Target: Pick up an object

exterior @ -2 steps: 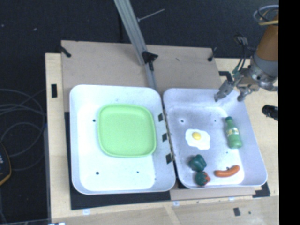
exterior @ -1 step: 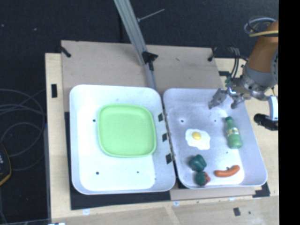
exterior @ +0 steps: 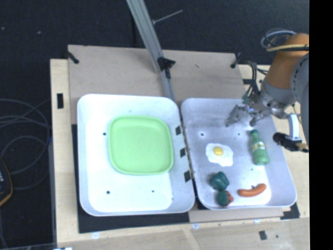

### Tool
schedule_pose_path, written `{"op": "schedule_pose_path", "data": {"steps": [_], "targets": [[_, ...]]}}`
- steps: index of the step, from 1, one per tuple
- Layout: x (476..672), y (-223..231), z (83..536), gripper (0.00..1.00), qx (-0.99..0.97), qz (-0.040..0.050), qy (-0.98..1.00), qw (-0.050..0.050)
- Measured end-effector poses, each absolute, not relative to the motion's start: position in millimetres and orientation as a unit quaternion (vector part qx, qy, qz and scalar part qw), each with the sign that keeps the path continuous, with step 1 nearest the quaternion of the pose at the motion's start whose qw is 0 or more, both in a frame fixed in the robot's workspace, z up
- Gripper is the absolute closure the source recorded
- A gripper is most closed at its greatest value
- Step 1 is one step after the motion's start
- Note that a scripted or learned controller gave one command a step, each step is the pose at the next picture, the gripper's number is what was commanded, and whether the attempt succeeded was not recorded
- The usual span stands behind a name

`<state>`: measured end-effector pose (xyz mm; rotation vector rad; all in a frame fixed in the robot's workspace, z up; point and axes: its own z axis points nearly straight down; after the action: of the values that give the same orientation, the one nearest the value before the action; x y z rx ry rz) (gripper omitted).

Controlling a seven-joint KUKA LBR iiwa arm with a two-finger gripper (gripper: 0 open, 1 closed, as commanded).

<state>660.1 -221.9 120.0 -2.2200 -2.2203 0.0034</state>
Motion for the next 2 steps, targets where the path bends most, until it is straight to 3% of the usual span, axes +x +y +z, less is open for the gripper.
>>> {"op": "schedule_pose_path", "data": {"steps": [1,2], "targets": [[661.3,-222.9,133.6,1.0,-0.707,0.0,-0.707,-0.002],[668.7,-224.6,179.0,1.0,-0.707,-0.0014,-0.707,-0.002]]}}
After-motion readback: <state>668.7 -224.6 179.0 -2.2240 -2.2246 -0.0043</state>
